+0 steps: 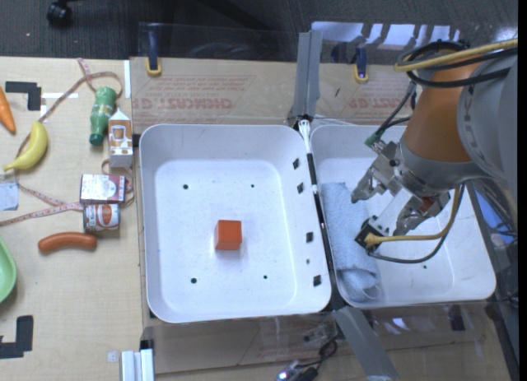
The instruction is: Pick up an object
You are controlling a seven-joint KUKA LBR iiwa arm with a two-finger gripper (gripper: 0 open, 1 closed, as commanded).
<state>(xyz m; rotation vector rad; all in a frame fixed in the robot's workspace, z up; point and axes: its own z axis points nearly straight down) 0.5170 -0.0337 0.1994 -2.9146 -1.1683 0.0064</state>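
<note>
An orange-red cube (229,234) lies near the middle of the left white bin (165,289). A grey-blue cloth (346,243) lies crumpled along the left side of the right white bin (469,281). My gripper (389,203) hangs over the right bin, just right of the cloth, with the orange-banded wrist above it. Nothing visible is held in it.
On the wooden bench left of the bins lie a banana (29,147), a green bottle (102,110), a small carton (120,139), a can (102,217), a sausage (67,243) and a carrot (6,110). A metal divider (306,83) stands between the bins.
</note>
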